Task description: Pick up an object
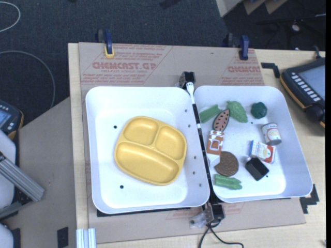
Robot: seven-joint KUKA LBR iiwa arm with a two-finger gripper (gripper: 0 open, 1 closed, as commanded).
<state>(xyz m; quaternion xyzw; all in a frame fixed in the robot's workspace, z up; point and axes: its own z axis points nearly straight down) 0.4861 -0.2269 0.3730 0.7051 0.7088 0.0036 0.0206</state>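
While small items crowd the right bin (290,175), a round brown cookie (226,164) lies flat toward its seven o'clock corner
Green pod (227,182) at the cookie's six, black block (256,168) at three; left bin (101,138) holds a yellow divided plate (150,150); gripper state cannot be told

The small can's (271,133) label is too small to read, perhaps food.

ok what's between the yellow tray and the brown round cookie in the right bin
In the camera view, between the yellow divided tray and the brown cookie lie bare bin floor and the bins' adjoining rims.
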